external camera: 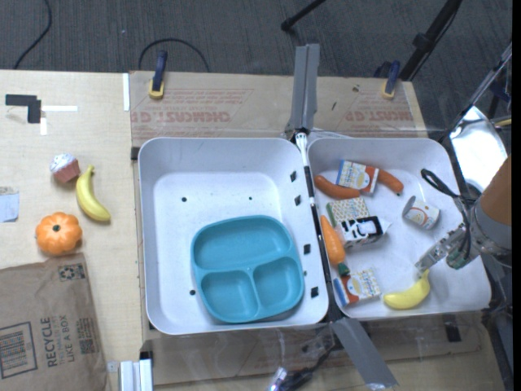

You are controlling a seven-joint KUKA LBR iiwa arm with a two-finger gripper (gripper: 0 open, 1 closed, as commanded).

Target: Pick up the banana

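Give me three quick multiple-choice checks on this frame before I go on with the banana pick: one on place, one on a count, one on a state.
1. Where does the banana nearest the claw lie?
A. In the right bin, near its front edge
B. On the blue tray
C. In the left bin's far corner

2. How many compartments does the blue tray have?
A. Two
B. Three
C. Five

3. What is the state of that banana?
A. Lifted clear of the bin
B. Resting on the bin floor, below the claw
C. Standing upright on the tray

Key: 1 A, the yellow fruit sits in the right bin by its front edge. 2 B, one long section and two smaller ones show. 3 B, it lies flat on the white floor with the claw just above it.
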